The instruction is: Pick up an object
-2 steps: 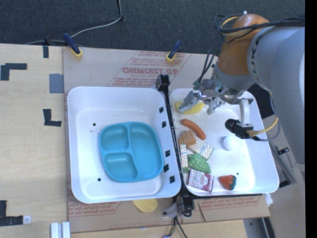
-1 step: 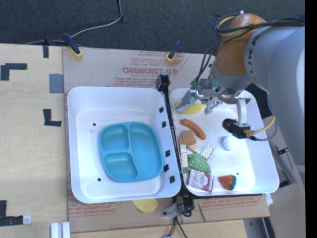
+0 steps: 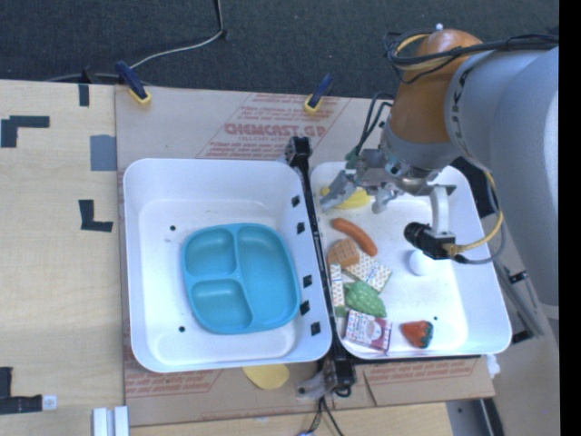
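From my feed the arm is reaching in from the right and the end effector is hanging over the far left corner of the right bin. Its fingers look spread apart with nothing between them. There's a yellow thing right under it, mostly hidden, so I can't say what it is or whether the fingers are touching it.

The pickable stuff is all in that right bin. An orange hot dog lies just below the end effector, angled. Below that there's a pile along the bin's left wall: a cracker-looking piece, a pale square cracker, a green leafy item and a small pink-and-white packet at the near end. A red strawberry-like piece sits beside the packet, and a small white ball rests near the middle of the bin, apart from the pile.

The left bin holds a blue divided plate. Both bins sit on cardboard on the desk, and something yellow pokes out under the left bin's near edge.
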Tool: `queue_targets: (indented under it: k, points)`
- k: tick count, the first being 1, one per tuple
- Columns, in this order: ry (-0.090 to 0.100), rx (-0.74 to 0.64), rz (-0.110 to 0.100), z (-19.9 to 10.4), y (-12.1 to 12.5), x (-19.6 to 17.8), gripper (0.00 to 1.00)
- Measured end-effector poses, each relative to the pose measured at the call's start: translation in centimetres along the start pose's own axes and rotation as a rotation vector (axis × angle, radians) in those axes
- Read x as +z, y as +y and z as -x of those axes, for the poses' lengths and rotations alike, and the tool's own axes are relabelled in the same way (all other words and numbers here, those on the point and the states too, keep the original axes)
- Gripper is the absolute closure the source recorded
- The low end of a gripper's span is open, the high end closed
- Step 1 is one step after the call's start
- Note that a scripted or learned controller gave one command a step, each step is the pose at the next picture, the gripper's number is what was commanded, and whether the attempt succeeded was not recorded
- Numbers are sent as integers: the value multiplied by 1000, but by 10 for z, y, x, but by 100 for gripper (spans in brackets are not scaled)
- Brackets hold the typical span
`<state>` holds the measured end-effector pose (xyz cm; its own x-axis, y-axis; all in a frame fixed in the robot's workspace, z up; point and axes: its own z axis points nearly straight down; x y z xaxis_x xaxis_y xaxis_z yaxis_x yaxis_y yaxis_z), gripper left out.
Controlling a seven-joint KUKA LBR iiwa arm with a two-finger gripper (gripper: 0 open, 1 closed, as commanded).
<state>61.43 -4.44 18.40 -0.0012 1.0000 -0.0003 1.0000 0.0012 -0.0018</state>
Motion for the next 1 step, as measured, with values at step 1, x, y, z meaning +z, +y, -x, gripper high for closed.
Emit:
queue_targets:
  k: [1]
  points:
    - [0,0,0,8,-1,0,0]
